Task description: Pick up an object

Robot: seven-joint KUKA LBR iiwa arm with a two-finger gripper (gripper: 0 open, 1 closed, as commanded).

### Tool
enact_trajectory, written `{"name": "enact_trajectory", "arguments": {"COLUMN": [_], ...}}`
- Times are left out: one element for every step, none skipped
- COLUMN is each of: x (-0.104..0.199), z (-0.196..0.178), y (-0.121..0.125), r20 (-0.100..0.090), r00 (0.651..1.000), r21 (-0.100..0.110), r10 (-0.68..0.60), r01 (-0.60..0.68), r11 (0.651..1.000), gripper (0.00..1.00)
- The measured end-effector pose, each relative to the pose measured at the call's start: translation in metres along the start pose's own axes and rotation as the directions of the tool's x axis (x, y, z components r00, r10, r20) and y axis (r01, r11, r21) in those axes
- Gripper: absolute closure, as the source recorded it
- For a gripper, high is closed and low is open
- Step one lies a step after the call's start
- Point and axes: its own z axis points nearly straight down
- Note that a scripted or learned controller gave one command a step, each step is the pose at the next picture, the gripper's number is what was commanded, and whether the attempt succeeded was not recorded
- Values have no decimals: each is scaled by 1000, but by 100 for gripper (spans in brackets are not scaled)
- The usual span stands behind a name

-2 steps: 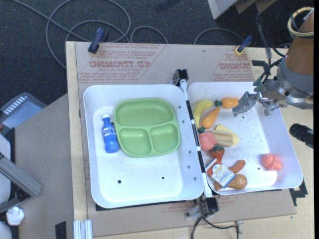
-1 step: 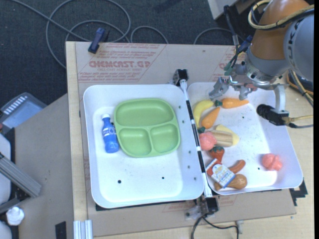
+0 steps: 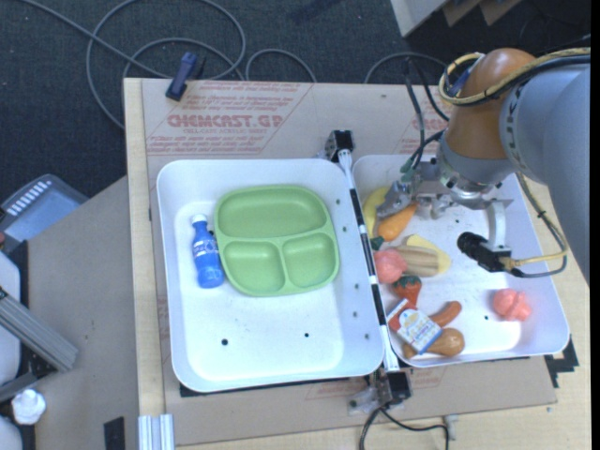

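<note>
My gripper (image 3: 410, 198) hangs over the upper left part of the right bin (image 3: 539, 331), below the arm's orange band. Right beneath it lie an orange toy carrot (image 3: 396, 221) and a yellow banana (image 3: 374, 205); whether it touches the carrot is unclear. Further down the bin are a pale yellow block (image 3: 424, 256), a pink strawberry-like toy (image 3: 388, 265), a red pepper (image 3: 409, 289), a small carton (image 3: 418, 327), a sausage (image 3: 447, 311), a brown bread piece (image 3: 448, 343) and a pink lump (image 3: 509, 303).
The left bin (image 3: 272, 345) holds a green divided plate (image 3: 277, 237) and a blue bottle (image 3: 206, 252) lying beside it. A black cable fitting (image 3: 482, 250) hangs off the arm over the right bin. A clamp (image 3: 339, 142) sits at the top of the divider.
</note>
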Motion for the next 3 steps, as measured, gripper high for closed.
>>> {"name": "enact_trajectory", "arguments": {"x": [-1,2,-1], "z": [9,-3,-4], "y": [27,29,29], "r20": [-5,-10,-6], "r00": [1000,1000,1000], "r21": [36,29,32], "r10": [-3,-3,-2], "r01": [3,3,2], "r11": [999,1000,999], "gripper": [0,100,0]}}
